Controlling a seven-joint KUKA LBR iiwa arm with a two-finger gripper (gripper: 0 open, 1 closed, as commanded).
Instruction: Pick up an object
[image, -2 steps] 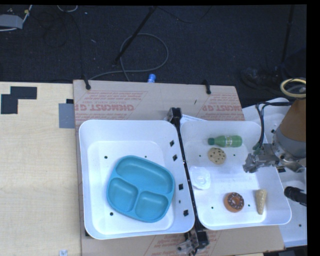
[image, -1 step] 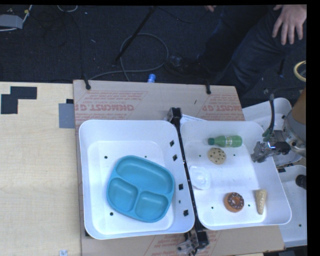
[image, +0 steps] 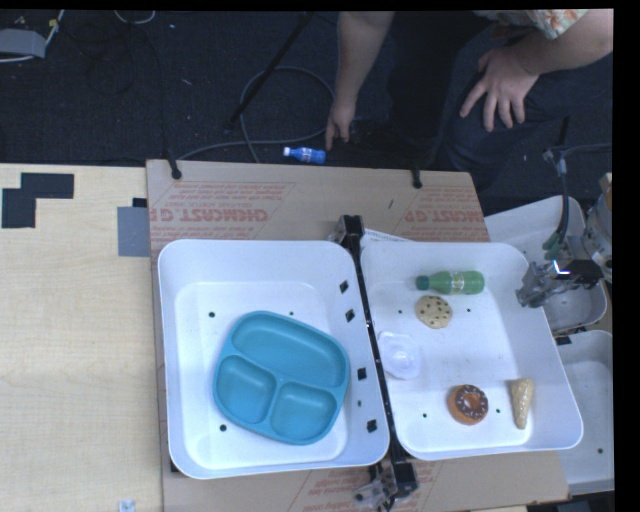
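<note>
The right bin holds a green bottle lying on its side at the back. A round cookie lies just in front of it. A clear plastic cup sits by the bin's left wall. Near the front are a brown donut and a pale ice-cream cone. My gripper hangs over the right bin's right rim, apart from every object and about a bottle's length right of the bottle. Nothing shows between its tips.
The left bin holds a blue divided plate. A black divider runs between the bins. Both bins rest on cardboard. A person sits behind the bench, and a small blue bottle lies on the floor there.
</note>
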